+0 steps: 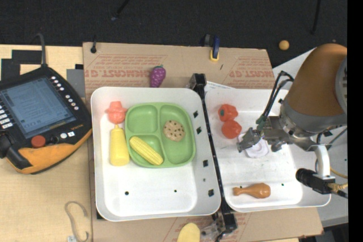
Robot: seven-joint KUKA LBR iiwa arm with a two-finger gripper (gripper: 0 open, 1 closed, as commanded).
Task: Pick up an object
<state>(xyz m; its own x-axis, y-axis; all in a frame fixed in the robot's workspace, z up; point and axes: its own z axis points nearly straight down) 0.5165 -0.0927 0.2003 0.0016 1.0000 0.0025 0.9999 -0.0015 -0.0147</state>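
White object sits half-hidden under the end effector; its grip state is unclear.

In the right bin a small white, faintly lilac object lies near the middle, directly under the end effector; its shape is too hidden to tell. Left of it, two red-orange pieces sit one above the other, touching, close to the bin's left wall. Near the front rim a tan drumstick lies flat, its thin end pointing left.
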